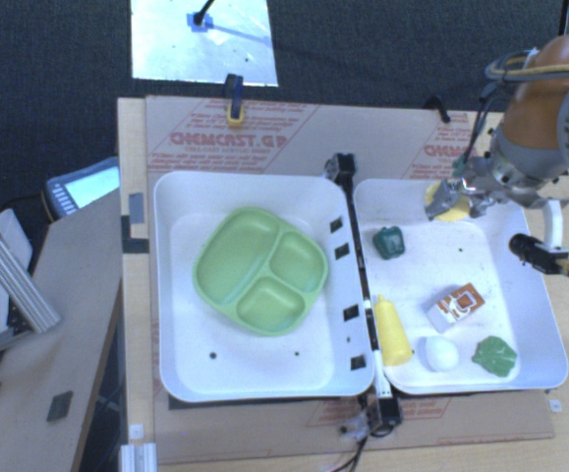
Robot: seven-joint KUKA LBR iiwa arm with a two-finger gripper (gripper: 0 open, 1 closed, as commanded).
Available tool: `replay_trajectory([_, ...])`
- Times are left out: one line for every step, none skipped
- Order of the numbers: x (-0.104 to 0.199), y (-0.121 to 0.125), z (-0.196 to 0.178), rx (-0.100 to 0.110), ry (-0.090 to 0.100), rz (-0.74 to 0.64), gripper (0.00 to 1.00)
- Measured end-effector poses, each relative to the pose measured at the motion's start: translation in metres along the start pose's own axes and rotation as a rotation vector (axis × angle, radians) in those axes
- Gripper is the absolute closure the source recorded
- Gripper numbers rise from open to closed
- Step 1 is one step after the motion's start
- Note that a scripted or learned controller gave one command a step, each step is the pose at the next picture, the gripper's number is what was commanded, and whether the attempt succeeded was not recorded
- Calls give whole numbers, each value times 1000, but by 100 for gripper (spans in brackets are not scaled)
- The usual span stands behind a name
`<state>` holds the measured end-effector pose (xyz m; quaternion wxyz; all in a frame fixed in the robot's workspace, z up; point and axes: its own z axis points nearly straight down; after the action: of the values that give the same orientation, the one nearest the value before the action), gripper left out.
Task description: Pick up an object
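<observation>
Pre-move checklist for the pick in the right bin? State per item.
1. Gripper over right bin, at its far edge: ok.
2. Yellow object directly under gripper: ok.
3. Object actually grasped: cannot tell.
4. Green pepper apart from the gripper: ok.
5. Other items, yellow bottle, carton, white egg, green leaf, lie well away near the front: ok.

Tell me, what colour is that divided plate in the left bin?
Light green: the divided plate, seen in the camera view.

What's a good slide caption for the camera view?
KUKA gripper poised over a yellow object at the right bin's far edge; green divided plate in the left bin.
</observation>
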<state>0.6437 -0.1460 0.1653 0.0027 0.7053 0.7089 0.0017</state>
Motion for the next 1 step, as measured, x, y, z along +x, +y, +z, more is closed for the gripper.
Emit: replay_trajectory([0,2,-55,-2,0,-1,100])
